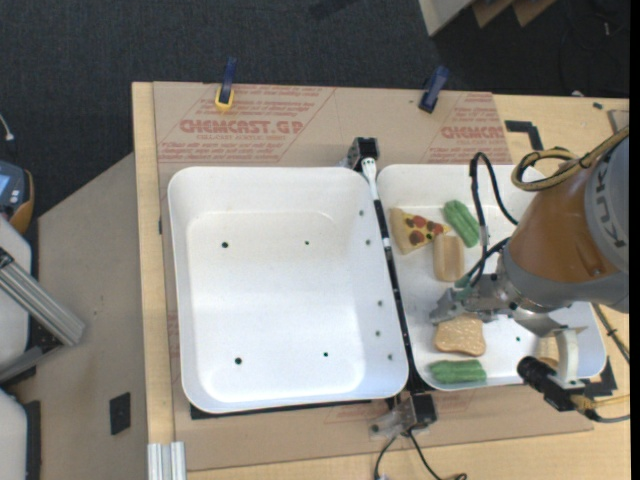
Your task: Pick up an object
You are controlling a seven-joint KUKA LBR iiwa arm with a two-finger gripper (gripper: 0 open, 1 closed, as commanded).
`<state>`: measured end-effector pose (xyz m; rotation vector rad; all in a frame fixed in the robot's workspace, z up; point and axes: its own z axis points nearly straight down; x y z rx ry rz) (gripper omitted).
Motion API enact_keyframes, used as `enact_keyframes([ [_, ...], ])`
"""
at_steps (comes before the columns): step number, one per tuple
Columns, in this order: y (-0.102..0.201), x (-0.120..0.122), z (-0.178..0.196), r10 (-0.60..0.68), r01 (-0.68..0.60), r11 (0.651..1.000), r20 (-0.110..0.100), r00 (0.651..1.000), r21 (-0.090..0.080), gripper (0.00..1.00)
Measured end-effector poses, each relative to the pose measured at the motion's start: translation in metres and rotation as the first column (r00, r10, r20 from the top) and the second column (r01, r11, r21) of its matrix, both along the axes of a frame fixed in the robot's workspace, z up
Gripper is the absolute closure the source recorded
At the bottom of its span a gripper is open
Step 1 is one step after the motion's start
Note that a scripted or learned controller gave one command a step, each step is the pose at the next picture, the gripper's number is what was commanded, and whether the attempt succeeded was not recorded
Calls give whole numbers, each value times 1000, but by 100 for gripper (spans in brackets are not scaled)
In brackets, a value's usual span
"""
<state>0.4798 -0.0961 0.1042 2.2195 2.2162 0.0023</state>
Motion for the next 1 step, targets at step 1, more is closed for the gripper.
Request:
enact_keyframes([
  [1, 0, 0, 10, -1, 1, 1000, 2, 1000, -1, 100],
])
